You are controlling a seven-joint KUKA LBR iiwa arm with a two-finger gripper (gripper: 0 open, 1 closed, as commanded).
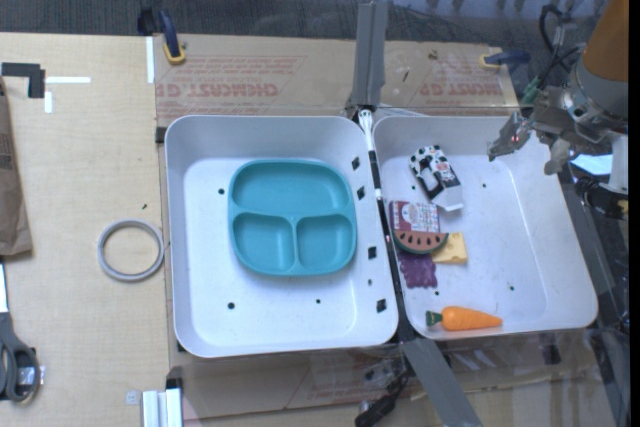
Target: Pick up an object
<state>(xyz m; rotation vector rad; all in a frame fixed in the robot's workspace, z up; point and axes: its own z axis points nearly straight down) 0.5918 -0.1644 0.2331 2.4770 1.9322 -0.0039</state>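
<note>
Though cropped — arm (608, 45), fingers (527, 143) apart

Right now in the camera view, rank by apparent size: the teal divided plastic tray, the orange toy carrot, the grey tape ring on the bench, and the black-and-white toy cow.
1. Teal divided plastic tray, clearly largest.
2. Grey tape ring.
3. Orange toy carrot and black-and-white toy cow look alike; unranked.

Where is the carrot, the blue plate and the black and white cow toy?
carrot (470, 319): camera view, middle of its orange body.
blue plate (243, 183): camera view, upper left rim.
black and white cow toy (434, 170): camera view, middle of its body.
</note>
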